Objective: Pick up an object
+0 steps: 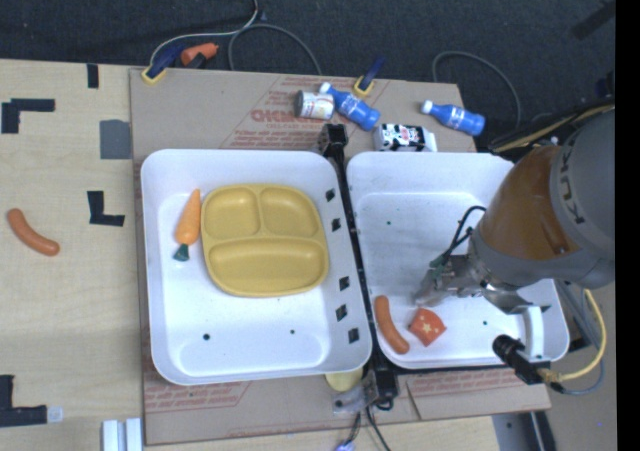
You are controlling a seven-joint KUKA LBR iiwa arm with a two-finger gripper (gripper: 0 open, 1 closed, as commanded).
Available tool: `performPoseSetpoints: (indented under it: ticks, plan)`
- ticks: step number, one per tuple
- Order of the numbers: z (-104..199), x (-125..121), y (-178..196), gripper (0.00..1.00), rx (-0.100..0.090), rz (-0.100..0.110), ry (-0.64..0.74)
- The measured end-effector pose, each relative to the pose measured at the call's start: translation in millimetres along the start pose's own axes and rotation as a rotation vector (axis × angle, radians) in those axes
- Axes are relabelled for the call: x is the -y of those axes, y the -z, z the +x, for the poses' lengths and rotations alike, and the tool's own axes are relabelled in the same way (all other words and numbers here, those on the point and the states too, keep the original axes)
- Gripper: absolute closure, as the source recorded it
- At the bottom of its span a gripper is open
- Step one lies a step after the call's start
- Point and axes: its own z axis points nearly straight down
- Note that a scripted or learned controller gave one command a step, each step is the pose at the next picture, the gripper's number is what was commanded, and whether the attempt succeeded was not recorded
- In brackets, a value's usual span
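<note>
Two bins side by side on bench: left bin (160, 269), right bin (400, 179). Left bin: divided plate (265, 239) in middle, carrot (188, 217) just left of it. Right bin: sausage (390, 325) near front-left corner, small block (427, 326) just right of it; gripper (440, 284) above them. Behind bins: bottles (355, 107), carton (405, 137). Another sausage (32, 232) on bench, far left.

My bench (60, 339) carries a cardboard sheet (240, 104), and on that sit my two white bins side by side, the left bin (160, 269) and the right bin (400, 171). Behind them on the cardboard lie two blue bottles (357, 109) (455, 118), a white bottle (315, 103) and a small black-and-white carton (406, 137). A sausage (32, 232) lies on the bare bench, far left.
</note>
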Motion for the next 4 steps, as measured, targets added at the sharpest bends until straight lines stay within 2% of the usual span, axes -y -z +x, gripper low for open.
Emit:
performPoseSetpoints:
  ticks: [1, 2, 3, 4]
  plan:
    - [-47, -59, 101, 1.0, 0.003, -0.007, 0.002]
    - [-8, -35, 117, 1.0, -0.005, 0.005, 0.005]
    - [-10, -35, 116, 0.0, -0.004, 0.007, 0.003]
    - [34, 2, 120, 0.0, -0.006, 0.009, 0.004]
